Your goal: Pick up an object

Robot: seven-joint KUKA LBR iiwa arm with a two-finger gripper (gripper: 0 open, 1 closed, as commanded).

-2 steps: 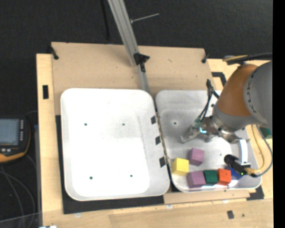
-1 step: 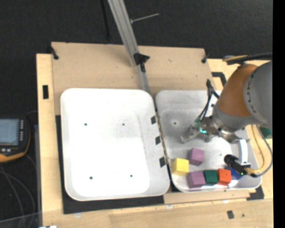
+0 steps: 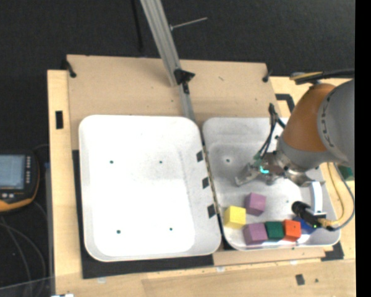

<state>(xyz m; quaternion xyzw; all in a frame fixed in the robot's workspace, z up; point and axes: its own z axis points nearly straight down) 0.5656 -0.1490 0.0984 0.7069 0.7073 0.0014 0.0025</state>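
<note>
The gripper (image 3: 250, 175) is seen low over the right bin (image 3: 235, 132), nothing visibly between its fingers; whether they are spread cannot be told. No object is lifted yet. Along the near wall lie a yellow block (image 3: 236, 216), two purple blocks (image 3: 256, 232) (image 3: 256, 203), a green block (image 3: 274, 229) and an orange block (image 3: 292, 229). A blue piece is possibly hidden beside the orange. The grasp remains to be done.

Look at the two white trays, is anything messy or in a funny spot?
Nothing looks broken or spilled. The blocks are bunched at the near end of the right bin: a yellow block, two purple blocks, a green block and an orange block. The gripper hangs above that bin.
</note>
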